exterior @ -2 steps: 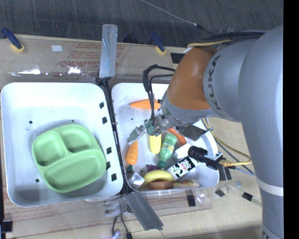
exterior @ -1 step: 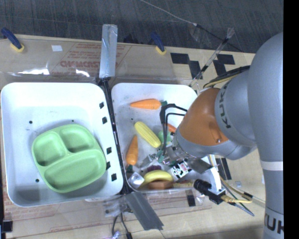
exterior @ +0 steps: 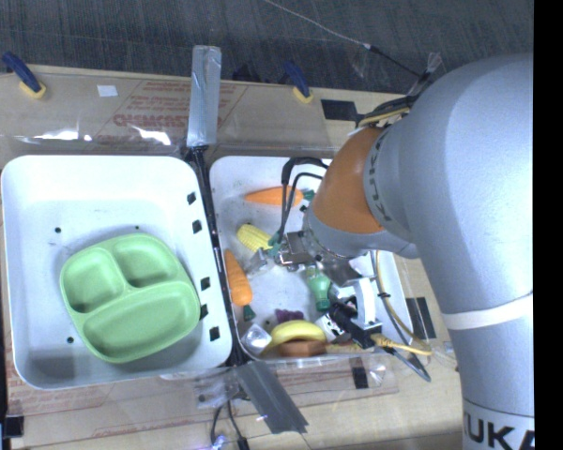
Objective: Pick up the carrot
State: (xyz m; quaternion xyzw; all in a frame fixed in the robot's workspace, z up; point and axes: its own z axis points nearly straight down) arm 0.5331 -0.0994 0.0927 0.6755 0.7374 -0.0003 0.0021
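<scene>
- Two white bins stand side by side on the bench (exterior: 38,382); the left bin (exterior: 28,251) holds a green divided plate (exterior: 129,294), and the right bin (exterior: 227,181) holds the food items.
- Two orange things could be the carrot: one (exterior: 238,279) lies along the left wall of the right bin, and another (exterior: 267,195) lies near its far wall, partly behind the arm.
- Between them is a corn cob (exterior: 253,238); a banana (exterior: 297,332) lies near the front wall and a green item (exterior: 320,287) is beside the wrist.
- The gripper (exterior: 280,251) hangs low in the middle of the right bin, near the corn; I cannot tell how it is set.
- I judge the step is the approach, nothing is lifted yet.
- Next, the gripper should move over the orange piece at the left wall, line up across its long body, and go down without catching the bin wall.
</scene>
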